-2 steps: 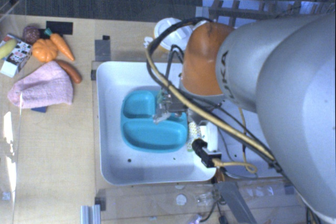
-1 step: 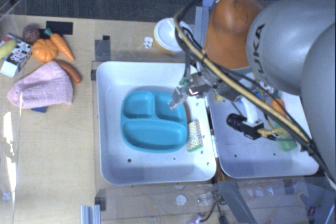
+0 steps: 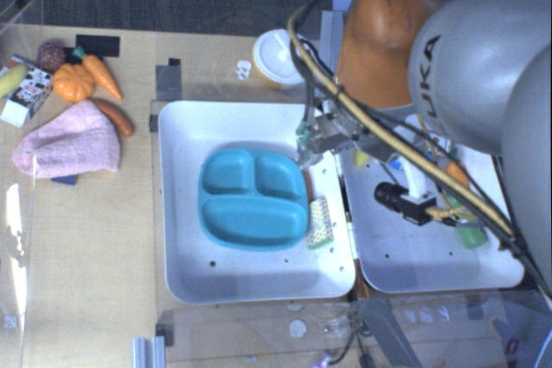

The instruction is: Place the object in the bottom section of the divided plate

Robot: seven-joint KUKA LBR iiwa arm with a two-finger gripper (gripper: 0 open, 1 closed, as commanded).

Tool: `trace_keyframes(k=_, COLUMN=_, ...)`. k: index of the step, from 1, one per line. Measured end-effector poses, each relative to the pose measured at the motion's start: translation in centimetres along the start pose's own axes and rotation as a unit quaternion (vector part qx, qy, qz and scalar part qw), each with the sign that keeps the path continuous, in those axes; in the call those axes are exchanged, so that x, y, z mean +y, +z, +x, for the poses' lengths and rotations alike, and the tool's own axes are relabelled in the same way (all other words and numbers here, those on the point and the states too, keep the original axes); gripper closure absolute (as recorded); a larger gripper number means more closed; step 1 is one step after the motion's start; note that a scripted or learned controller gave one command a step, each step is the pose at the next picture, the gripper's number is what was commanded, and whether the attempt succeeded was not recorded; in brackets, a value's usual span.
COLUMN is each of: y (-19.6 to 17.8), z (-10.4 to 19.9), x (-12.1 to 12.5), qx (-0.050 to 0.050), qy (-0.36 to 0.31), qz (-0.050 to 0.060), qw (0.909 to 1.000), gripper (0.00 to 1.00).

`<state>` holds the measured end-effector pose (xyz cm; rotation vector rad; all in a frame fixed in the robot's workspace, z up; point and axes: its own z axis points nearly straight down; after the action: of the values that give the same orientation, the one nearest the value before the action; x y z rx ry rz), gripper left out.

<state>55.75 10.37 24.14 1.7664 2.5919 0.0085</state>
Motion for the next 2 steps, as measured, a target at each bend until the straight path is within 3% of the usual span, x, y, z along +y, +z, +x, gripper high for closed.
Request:
trace_keyframes(k=1, y=3.54, z=3.4, x=-0.32, qx=0.001, qy=-0.041, qz=0.003, qw=0.9992, gripper=1.0)
trace_keyframes(k=2, y=3.53, z=3.37, x=-0.32, qx=0.001, qy=-0.04, qz=0.003, qw=0.9992, gripper=0.0)
